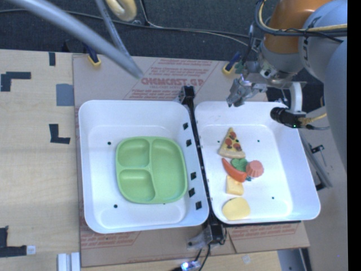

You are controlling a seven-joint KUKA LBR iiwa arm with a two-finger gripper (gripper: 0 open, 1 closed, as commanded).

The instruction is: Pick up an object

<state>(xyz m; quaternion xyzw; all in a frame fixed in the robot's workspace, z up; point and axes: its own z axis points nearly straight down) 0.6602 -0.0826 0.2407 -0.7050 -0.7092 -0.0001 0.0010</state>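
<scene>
Tool above the right bin's far edge, nothing held

The tool (238, 95) hangs with fingers narrowly parted; toy food sits mid-bin (282, 168). Best to target the isolated pizza slice (231, 143), descend straight, and close across its narrow width.

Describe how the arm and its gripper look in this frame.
The arm is grey with a rounded orange band above the wrist, black cables looping around it. The gripper is a small dark grey metal piece with greenish wiring at its base.
</scene>
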